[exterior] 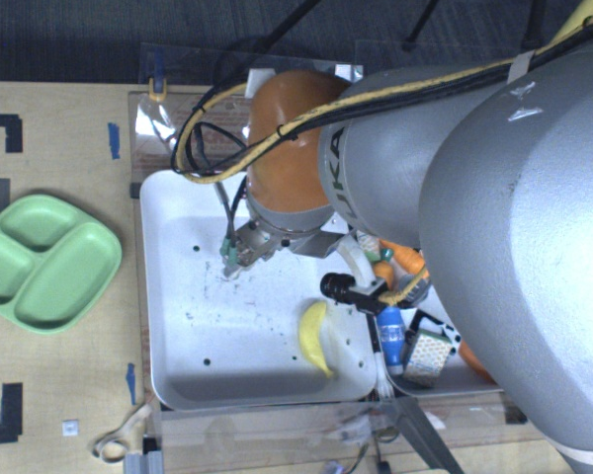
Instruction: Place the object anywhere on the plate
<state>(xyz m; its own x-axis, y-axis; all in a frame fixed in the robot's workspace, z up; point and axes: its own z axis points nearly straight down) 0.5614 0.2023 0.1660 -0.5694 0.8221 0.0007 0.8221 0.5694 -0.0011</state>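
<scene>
1. A pale wooden desk [69, 393] is spanning the lower part of the view.
2. Black angular markings [5, 131] are sitting on its left side.
3. Blue tape strips [113, 140] are lying beside the bin area.
4. A dark grey floor [99, 18] is showing beyond the far edge.
5. Even, diffuse light is falling overall.

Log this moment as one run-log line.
gripper low in left bin | banana lying loose | green plate on bench, nothing on it
</scene>
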